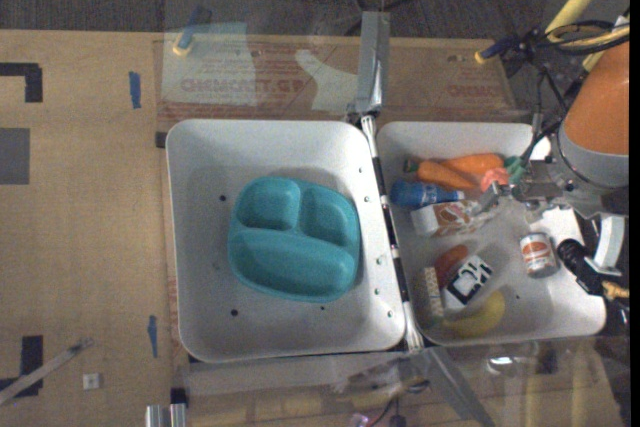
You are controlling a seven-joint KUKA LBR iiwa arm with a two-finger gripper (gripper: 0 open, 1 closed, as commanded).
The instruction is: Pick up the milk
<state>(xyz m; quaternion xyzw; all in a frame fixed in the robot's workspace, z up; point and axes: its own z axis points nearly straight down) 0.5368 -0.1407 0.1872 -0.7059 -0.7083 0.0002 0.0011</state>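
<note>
the claw [505,187] hangs low over the right bin [560,315], right where the clutter is, probably because the milk [447,215] sits just to its left and a bit below, lying on its side. can't tell what the claw is doing grip-wise. carrot [462,170] is right beside it on the left, can [538,255] just below-right, banana [477,315] further down. teal plate [295,240] is well off left in the other bin.

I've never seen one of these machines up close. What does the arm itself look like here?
The arm is bulky and rounded, with a bright orange band over a grey body. Dark cables, with a bit of yellow and blue, loop behind it. Its gripper is a small silvery metal part with a touch of green at the tip.
</note>
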